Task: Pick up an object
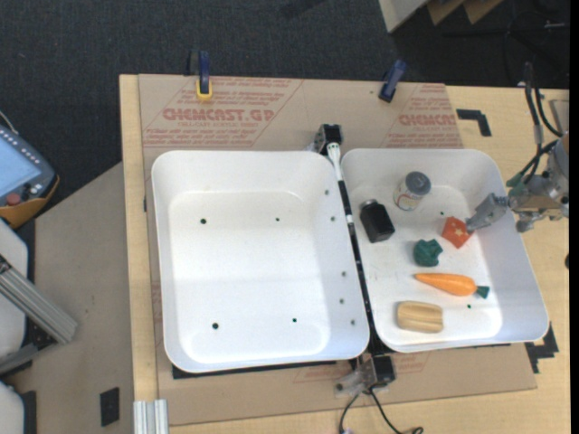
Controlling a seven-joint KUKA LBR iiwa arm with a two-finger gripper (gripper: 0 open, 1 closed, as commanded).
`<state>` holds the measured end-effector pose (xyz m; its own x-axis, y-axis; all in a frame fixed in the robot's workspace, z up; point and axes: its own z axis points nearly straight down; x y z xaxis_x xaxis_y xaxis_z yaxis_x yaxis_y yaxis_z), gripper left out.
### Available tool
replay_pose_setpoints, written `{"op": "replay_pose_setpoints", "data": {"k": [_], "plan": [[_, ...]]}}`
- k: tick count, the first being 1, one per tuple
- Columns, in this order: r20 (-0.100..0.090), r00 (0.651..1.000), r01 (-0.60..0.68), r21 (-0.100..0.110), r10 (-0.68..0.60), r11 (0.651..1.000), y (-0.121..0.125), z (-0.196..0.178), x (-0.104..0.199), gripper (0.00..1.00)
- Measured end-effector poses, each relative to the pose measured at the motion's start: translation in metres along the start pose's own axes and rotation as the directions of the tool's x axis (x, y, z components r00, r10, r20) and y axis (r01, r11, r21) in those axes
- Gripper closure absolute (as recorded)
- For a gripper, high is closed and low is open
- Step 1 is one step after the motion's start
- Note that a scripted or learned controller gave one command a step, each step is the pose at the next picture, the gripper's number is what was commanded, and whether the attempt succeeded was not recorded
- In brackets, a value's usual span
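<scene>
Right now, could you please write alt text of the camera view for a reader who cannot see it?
A gripper reaches in from the right beside a red block in the right bin, which also holds a carrot, a green toy, a black block, a tan piece and a small jar. The left bin adjoins it.
</scene>
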<state>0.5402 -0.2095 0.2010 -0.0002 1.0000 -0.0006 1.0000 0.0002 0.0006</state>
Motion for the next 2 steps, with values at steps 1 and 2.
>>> {"op": "replay_pose_setpoints", "data": {"k": [1, 2], "plan": [[0.003, 1.000, 0.002, -0.006, -0.002, 1.000, 0.017, -0.040, 0.000, 0.00], [-0.004, 1.000, -0.001, 0.006, 0.001, 1.000, -0.061, -0.037, 0.041, 0.00]]}}
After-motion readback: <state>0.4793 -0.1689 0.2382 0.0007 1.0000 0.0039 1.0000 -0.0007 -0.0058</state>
